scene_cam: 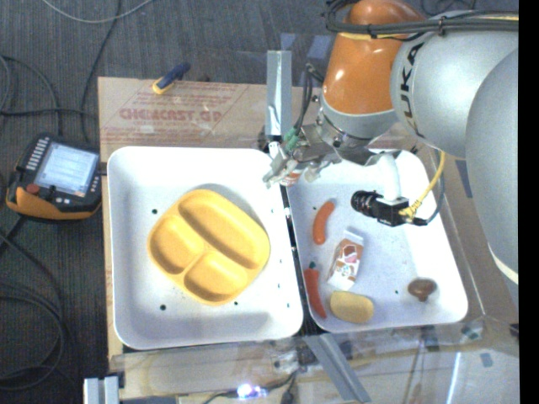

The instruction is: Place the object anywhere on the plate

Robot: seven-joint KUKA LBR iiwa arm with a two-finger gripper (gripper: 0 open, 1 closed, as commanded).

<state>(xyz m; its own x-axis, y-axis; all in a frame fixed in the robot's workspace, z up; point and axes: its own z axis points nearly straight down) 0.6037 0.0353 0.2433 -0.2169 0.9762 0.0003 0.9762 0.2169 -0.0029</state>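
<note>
The yellow plate [210, 244] lies bare in my left bin [135, 310]. My gripper [290, 165] hovers over the wall between the bins; whether it holds anything I cannot tell. Sausage [322, 222], packet [346, 262] and potato [352, 307] lie in the right bin [446, 297]. Placing looks undone.

Arm [459, 66]: large, rounded, light-grey casing, glossy, with dark lettering "KU" readable near the joint (rest cut off by the curve). Orange band [362, 66] above the wrist, smooth and dome-shaped, reflective highlights. Black cables [396, 25] loop over the top of the orange section. Gripper [290, 162]: small metallic assembly, silver parts with green and red bits. Yellow cable [428, 194] runs to a small black cylindrical unit [376, 205].
</note>
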